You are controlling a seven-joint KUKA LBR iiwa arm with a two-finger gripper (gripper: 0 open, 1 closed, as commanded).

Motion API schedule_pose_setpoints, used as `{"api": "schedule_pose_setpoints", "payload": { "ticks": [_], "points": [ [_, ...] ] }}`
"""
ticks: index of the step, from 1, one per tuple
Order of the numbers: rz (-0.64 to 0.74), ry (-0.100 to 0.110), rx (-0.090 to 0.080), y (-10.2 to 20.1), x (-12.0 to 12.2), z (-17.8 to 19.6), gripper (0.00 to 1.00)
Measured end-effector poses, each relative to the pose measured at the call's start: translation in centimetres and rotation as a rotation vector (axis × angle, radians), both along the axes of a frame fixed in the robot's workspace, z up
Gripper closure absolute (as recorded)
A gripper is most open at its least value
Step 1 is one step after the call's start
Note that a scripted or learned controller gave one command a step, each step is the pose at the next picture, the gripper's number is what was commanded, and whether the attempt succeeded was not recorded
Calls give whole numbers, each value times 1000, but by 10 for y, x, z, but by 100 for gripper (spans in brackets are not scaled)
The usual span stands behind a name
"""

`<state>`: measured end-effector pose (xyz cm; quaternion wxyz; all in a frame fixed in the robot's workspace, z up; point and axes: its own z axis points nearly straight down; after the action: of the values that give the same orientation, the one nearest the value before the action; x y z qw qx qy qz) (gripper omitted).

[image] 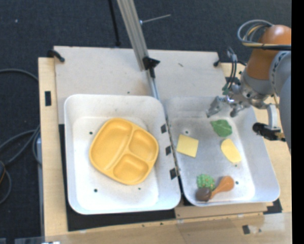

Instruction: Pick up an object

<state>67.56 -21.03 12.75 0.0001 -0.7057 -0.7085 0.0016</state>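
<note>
currently the two-finger gripper (224, 107) is hovering spread open, gripping nothing, just above the flat green leaf-shaped piece (222, 127) in the right white bin (264, 187). risk: fingers skating off this thin piece, closing empty.

Fixed overhead camera, slanted down, both bins (70, 136) framed

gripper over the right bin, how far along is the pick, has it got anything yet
Done so far: the gripper sits above the far side of the right bin, just beyond the green piece. In hand: nothing shows between its fingers. Left: the whole grasp and lift. The green piece, the yellow square, the yellow oval, the drumstick and the small green floret all lie on the bin floor.
</note>
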Motion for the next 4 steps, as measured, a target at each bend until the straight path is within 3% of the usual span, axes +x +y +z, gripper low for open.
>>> {"api": "schedule_pose_setpoints", "payload": {
  "ticks": [1, 4],
  "points": [
    [2, -6, -4, -1, 1, 15, 100],
    [-2, -10, -1, -9, -5, 163, 100]
  ]
}}
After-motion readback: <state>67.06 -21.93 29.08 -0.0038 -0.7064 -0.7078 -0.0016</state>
